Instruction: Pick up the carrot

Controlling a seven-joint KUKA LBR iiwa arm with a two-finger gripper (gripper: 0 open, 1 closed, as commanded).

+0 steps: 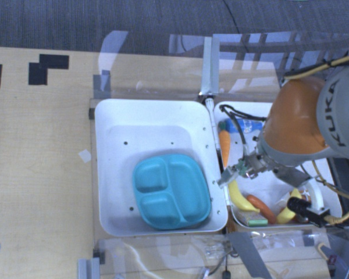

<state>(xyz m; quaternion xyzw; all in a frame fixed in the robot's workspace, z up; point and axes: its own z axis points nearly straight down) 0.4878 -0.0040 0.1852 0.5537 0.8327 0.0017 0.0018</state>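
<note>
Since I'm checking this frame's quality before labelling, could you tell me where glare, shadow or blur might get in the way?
In the camera view, pale reflections streak the clear panels behind the bins; the teal plate throws a soft shadow on the left bin; the arm shades part of the right bin; the carrot is sharp enough to read, though the gripper looks slightly blurred.

Arm (302, 118): running off the right edge, and covering much of the right bin (235, 214).
Gripper (235, 172): too small and blurred for finger state to be judged.
Carrot (224, 147): lower end lying behind the gripper.
Blue item (244, 125): mostly hidden under cables and wrist; identity unclear.
Yellow item (288, 213): partly covered by black hardware.
Green item (257, 221): too small to identify.
</note>
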